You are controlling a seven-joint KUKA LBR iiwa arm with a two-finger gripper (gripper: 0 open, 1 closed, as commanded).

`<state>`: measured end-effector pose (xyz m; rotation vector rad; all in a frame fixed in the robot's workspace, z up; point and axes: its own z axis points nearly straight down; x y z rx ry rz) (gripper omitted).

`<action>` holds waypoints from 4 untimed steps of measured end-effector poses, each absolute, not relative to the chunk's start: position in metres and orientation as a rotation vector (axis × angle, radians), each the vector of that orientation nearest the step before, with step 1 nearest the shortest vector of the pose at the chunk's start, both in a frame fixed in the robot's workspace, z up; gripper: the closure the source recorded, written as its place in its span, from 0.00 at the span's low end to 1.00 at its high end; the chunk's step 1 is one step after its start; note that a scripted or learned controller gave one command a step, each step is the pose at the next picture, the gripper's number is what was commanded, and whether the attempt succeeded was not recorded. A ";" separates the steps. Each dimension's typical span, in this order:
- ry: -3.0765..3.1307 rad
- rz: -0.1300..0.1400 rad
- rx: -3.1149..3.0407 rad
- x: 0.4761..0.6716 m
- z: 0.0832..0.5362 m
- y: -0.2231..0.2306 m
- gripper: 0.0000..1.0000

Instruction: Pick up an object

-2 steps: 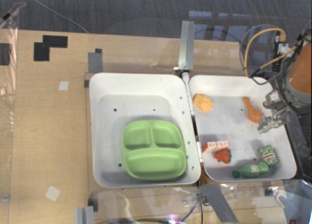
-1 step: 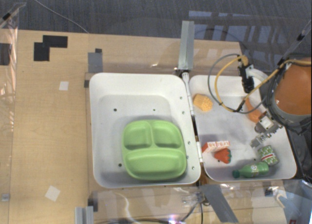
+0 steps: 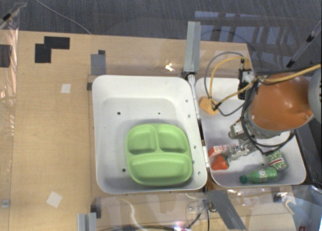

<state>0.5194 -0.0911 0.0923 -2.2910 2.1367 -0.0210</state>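
Lying loose in right bin (image 3: 297,172): red item (image 3: 219,162), small carton (image 3: 218,150), green bottle (image 3: 259,175), can (image 3: 276,160), yellow ball (image 3: 206,105); likely scattered as pick targets. Gripper (image 3: 240,149) low over bin, just beside carton and red item, probably lining up grasp. Finger spread: cannot tell. Nothing visibly held. Green tray (image 3: 159,154) in left bin (image 3: 108,124).

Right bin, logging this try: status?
Gripper low in right bin, by red object. Grip not confirmed. Green bottle, small can close by.
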 end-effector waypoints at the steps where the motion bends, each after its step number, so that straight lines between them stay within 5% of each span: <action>1: 2.433 -0.032 -1.959 0.495 0.093 -0.086 1.00; 2: 2.905 -0.004 -1.159 0.498 0.188 -0.005 1.00; 3: 2.494 -0.005 -1.896 0.527 0.186 -0.001 1.00; 4: 1.893 -0.003 -2.502 0.488 0.185 -0.002 1.00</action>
